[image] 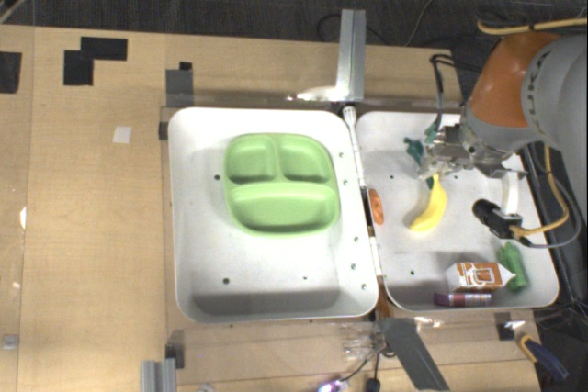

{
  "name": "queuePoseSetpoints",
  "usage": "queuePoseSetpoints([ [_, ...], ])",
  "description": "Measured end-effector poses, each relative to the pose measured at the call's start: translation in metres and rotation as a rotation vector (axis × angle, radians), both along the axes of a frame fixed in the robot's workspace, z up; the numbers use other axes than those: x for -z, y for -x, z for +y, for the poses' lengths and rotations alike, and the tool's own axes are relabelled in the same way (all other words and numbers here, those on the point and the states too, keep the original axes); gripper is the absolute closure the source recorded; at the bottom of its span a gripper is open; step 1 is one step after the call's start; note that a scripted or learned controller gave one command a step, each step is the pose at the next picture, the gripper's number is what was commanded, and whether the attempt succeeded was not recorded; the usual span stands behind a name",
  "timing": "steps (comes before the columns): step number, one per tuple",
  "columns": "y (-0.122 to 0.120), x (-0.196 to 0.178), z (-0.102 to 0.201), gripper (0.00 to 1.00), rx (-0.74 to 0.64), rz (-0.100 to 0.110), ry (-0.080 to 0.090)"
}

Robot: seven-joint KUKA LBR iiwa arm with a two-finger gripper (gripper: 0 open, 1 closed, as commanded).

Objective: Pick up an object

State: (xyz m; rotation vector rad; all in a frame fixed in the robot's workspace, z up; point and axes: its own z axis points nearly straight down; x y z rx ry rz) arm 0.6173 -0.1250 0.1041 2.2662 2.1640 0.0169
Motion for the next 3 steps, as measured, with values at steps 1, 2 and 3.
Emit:
queuePoseSetpoints([
  [1,-0.006,-0.124,0.057,1.00,-0.001,0.006,0.001],
  [2,-0.005,-0.123,0.056,0.00,-0.001,0.007,0.002],
  [3,-0.053,-0.240,0.042,0.00,-0.004,0.005,0.003],
])
